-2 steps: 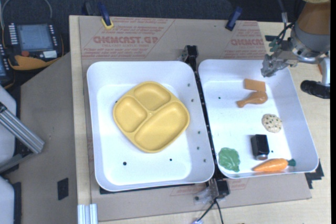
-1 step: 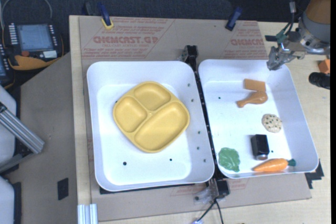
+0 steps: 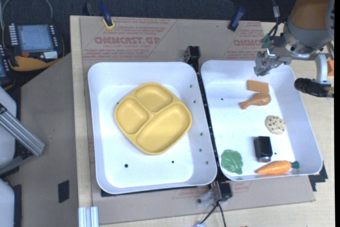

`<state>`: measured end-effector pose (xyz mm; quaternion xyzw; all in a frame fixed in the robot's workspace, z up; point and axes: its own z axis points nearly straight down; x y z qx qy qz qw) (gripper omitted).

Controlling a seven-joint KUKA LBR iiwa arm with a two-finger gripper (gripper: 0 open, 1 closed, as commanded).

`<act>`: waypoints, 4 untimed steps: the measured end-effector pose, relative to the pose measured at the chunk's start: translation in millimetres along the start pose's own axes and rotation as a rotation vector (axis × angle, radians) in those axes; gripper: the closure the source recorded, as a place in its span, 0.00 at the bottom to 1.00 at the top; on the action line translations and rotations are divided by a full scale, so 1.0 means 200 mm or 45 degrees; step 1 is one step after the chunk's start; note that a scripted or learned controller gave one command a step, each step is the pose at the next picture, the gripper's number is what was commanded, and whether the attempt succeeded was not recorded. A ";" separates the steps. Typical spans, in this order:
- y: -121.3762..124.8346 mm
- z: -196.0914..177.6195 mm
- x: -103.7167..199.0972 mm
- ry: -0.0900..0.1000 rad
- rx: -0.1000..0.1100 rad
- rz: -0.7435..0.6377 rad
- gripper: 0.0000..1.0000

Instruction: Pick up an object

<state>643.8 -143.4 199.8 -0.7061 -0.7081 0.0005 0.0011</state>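
Nearest the camera, along the front edge of the right bin (image 3: 305, 119), lie a green leaf (image 3: 232, 161) and, to its right, a carrot (image 3: 274, 168) stretched left to right with its green top pointing right. Going back to the left: the left bin (image 3: 101, 114) holds a yellow tray (image 3: 153, 117) with three compartments, set at a slant, nothing in it. In the right bin, behind the carrot, a small black block (image 3: 262, 148) stands just beside it, then a cookie (image 3: 274, 124) further back, then a brown drumstick (image 3: 255, 100), and touching its upper side an orange block (image 3: 257, 85).

The gripper (image 3: 264, 64) hangs over the back of the right bin, near its rear wall, on the arm (image 3: 311, 13) coming in from the right. Whether it is apart or together I cannot tell; it reads as a dark cluster at this slant, and nothing is seen clamped in it.

The closest candidate is the orange block, which lies just in front of the gripper, toward the camera and barely to the left. Its long axis runs left to right, roughly parallel to the rear wall. I judge a short move forward and down would reach it; the drumstick touching it could get nudged or caught along with it.
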 end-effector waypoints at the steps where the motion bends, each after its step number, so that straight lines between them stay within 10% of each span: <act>1: -0.02 -0.07 0.28 0.002 -0.002 -0.004 1.00; 4: -0.17 -0.09 1.10 0.002 -0.006 -0.005 1.00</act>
